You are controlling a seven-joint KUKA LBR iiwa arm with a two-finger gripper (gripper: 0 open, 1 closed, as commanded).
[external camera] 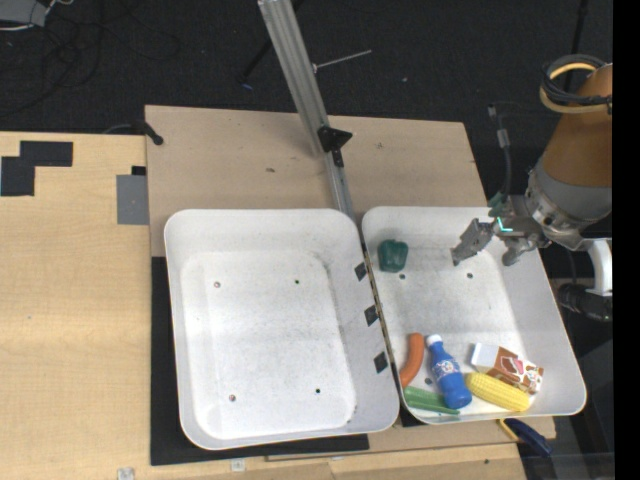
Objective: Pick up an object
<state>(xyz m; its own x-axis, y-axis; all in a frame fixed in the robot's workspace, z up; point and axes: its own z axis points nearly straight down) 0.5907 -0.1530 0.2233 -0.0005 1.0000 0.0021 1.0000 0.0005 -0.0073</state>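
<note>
My gripper (492, 247) hangs over the far right part of the right bin (520, 298), its two fingers spread open with nothing between them. A green object (392, 255) lies at the bin's far left corner, well left of the gripper. At the near end of that bin lie an orange carrot (412, 358), a blue bottle (446, 371), a yellow corn cob (499, 391), a green pod (430, 401), a small white block (482, 355) and a brown packet (518, 369).
The left bin (268, 323) sits beside the right one, with black clips (370, 313) along the shared rim. A slanted aluminium bar (300, 78) rises behind the bins. The arm's orange band (585, 118) stands at the right edge.
</note>
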